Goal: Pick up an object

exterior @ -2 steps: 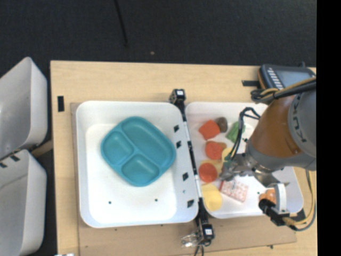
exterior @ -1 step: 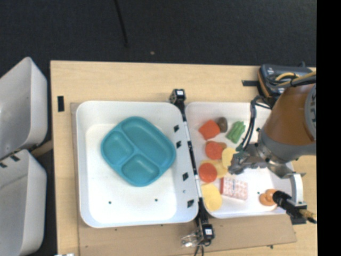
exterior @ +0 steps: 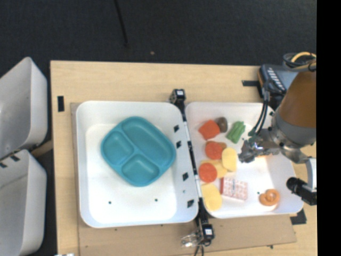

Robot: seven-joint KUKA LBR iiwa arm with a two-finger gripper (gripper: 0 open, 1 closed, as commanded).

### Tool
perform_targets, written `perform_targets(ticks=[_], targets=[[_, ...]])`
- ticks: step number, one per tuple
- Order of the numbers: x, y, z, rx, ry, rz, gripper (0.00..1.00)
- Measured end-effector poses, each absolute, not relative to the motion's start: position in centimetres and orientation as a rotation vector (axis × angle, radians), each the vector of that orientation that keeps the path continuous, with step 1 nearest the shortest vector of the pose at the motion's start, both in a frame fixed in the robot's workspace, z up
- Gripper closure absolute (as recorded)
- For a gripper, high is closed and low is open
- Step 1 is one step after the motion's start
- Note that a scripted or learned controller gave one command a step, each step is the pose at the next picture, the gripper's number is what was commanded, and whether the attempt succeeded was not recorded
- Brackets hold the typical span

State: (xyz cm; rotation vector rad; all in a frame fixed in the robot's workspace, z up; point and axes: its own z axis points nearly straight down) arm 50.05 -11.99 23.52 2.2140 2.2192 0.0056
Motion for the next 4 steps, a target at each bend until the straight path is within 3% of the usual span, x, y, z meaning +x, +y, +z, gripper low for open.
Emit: perform_targets(ticks=[1, 4], targets=[[50.1, -12.1, 24.0, 2.217, 2.225, 0.0, 1.0], [58.1, 3.0, 23.1, 2.213, 2.228, 0.004, 1.0]])
